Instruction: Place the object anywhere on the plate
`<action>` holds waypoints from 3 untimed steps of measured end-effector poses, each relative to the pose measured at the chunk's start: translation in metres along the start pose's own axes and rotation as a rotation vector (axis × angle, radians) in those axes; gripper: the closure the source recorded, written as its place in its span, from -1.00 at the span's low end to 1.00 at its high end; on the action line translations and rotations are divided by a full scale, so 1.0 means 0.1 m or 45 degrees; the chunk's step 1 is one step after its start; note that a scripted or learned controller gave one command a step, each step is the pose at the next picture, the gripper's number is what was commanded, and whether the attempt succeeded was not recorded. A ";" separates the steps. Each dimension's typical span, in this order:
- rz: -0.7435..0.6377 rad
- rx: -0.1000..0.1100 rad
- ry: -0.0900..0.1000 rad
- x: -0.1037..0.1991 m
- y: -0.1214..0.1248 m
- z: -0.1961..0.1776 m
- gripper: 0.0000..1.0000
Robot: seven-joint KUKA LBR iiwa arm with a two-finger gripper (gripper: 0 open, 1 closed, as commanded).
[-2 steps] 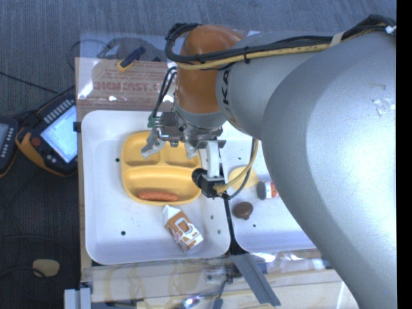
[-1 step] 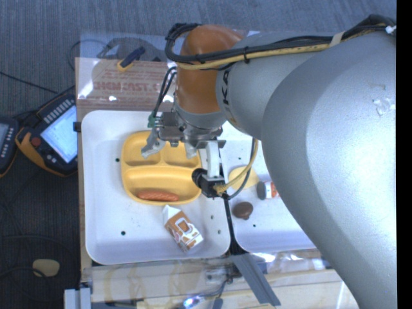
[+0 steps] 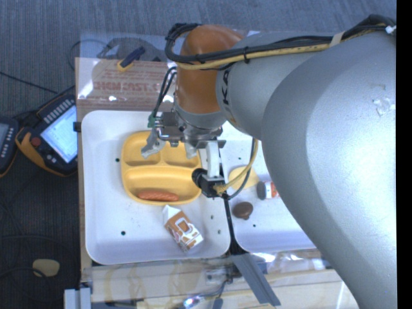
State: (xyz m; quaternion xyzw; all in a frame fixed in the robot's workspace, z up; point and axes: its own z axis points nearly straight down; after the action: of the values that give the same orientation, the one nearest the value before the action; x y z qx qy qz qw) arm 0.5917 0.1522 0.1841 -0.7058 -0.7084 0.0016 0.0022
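Observation:
A yellow divided plate lies in the left bin. In the plate's front compartment rests an orange-red sausage-shaped item. My gripper hangs over the plate's back compartments, pointing down. Its fingers stand spread apart and open, and bare yellow plate shows between them. A small brown-and-white carton lies on the bin floor in front of the plate, apart from it and from the gripper.
The right bin holds a brown rounded object and a small white-and-red item near its left wall. A cardboard sheet lies behind the left bin. The arm's large grey body covers most of the right side.

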 end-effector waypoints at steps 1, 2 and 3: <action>0.000 0.000 0.000 0.00 0.00 0.00 -1.00; 0.000 0.000 0.000 0.00 0.00 0.00 -1.00; 0.000 0.000 0.000 0.00 0.00 0.00 -1.00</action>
State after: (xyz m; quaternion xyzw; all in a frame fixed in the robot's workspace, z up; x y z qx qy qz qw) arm 0.5917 0.1522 0.1841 -0.7058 -0.7084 0.0016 0.0022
